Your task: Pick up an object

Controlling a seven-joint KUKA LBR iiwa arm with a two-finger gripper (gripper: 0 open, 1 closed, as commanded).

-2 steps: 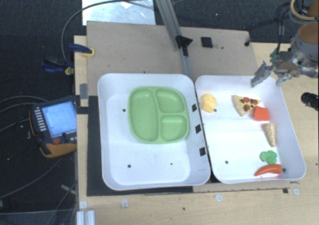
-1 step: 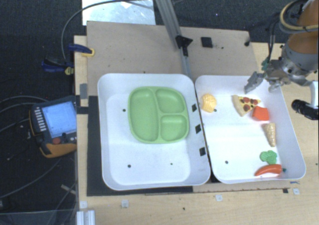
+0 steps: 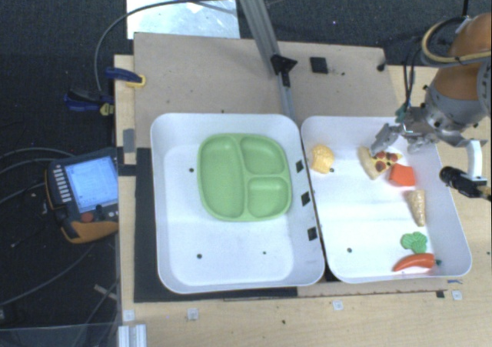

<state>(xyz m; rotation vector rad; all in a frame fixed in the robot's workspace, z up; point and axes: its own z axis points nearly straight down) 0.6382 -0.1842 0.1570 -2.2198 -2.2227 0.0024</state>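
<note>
Reaching in over the far right corner of the right bin (image 3: 453,257), the grey arm (image 3: 461,84) with its orange band ends in the tool (image 3: 387,143), which hangs just above the pizza slice (image 3: 379,162). Whether the tool is spread or pressed together cannot be told from this slanted view, and nothing is visibly pinched between its tips.

Taking the pizza slice as the landmark: it lies on the floor of the right bin, toward the far side. Touching it on the near right is an orange block (image 3: 402,175). Well to its left, close to the wall shared with the other bin, sits a yellow rounded toy (image 3: 322,158). Nearer the camera than the slice, past the orange block, lies a pale cone-shaped piece (image 3: 417,206). Farther on in that same direction, in the near right corner, rest a green broccoli-like toy (image 3: 413,241) and, just beside it, a red-orange sausage shape (image 3: 413,262).

Far to the slice's left, the left bin (image 3: 177,261) carries a green divided plate (image 3: 244,176) lying flat. Both bins sit on the brown tabletop (image 3: 200,76). Beyond the left bin, off the tabletop, a handheld pendant (image 3: 84,193) with a lit screen rests among cables.
</note>
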